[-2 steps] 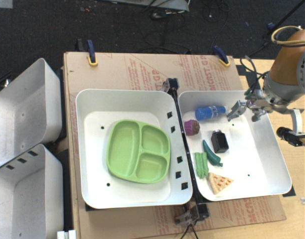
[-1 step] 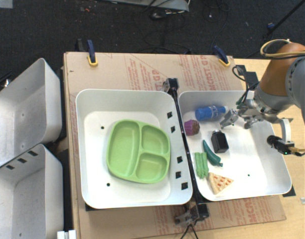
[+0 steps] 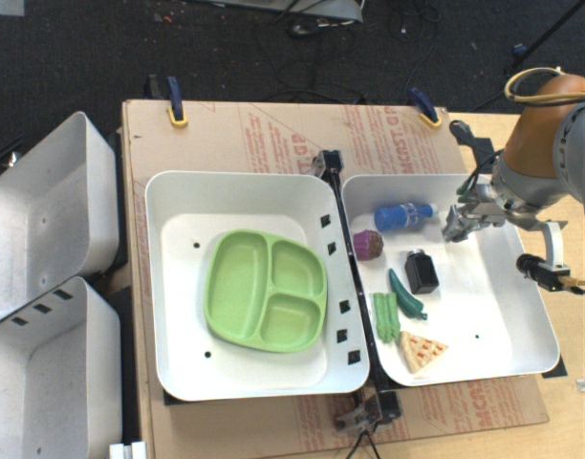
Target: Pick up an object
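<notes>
Blue bottle (image 3: 403,216) lies just left of my gripper (image 3: 462,220), in the right bin (image 3: 522,342); whether the tool is parted or closed I cannot tell, and I see nothing held. Red print on the cardboard (image 3: 273,137) reads mirrored, too faint to make out. A green divided plate (image 3: 267,291) sits far left

Green divided plate (image 3: 267,291); blue bottle (image 3: 403,216); purple ball (image 3: 367,245); black block (image 3: 422,272); white bins (image 3: 168,285).
</notes>
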Controlling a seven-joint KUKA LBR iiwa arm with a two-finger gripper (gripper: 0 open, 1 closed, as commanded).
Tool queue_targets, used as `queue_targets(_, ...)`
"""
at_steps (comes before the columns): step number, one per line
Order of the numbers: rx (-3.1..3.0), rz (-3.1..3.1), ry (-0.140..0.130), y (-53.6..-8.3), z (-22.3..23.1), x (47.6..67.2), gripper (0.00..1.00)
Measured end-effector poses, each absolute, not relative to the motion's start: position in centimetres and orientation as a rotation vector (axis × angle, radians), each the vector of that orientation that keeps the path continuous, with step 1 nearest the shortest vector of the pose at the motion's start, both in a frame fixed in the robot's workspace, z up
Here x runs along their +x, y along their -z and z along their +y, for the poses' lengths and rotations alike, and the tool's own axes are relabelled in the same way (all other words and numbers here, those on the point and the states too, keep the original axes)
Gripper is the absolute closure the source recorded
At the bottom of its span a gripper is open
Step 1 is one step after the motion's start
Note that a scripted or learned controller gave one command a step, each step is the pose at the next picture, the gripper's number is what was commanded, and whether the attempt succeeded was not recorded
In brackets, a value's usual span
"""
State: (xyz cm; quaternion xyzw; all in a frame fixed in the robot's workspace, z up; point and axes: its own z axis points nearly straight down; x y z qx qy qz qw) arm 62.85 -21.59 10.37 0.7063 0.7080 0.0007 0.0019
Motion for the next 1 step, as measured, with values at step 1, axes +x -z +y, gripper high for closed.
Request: queue_targets(1, 2.217, 2.220, -0.003, -14.89, -21.28, 62.36, 1.00)
